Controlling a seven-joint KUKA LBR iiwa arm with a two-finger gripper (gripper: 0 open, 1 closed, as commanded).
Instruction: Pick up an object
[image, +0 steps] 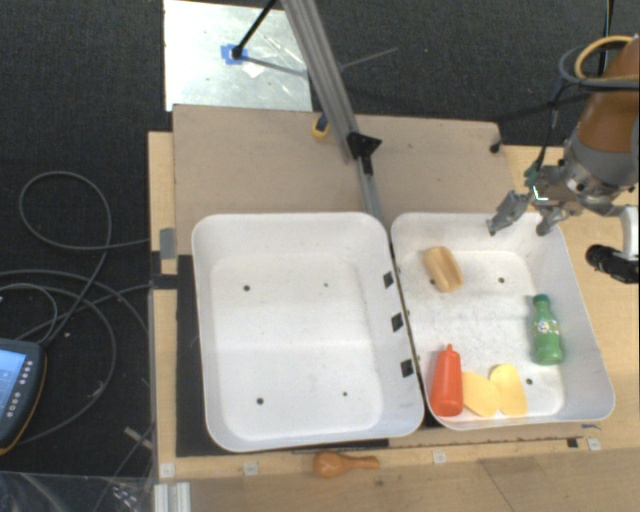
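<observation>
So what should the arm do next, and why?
Probably swing a little toward the tan bread roll and come down over it. The gripper hangs open above the right bin's far rim with nothing between its fingers, and the roll lies nearest, apart from the green bottle and red bottle.

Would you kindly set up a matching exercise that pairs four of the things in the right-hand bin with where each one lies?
Things:
1. green bottle
2. red bottle
3. tan roll
4. gripper

Places:
A. upper part of the right bin, well apart from the other items
B. above the right bin's far right corner
C. near the bin's right wall
D. front of the bin, beside the yellow pieces

Pairs: 1-C, 2-D, 3-A, 4-B
</observation>
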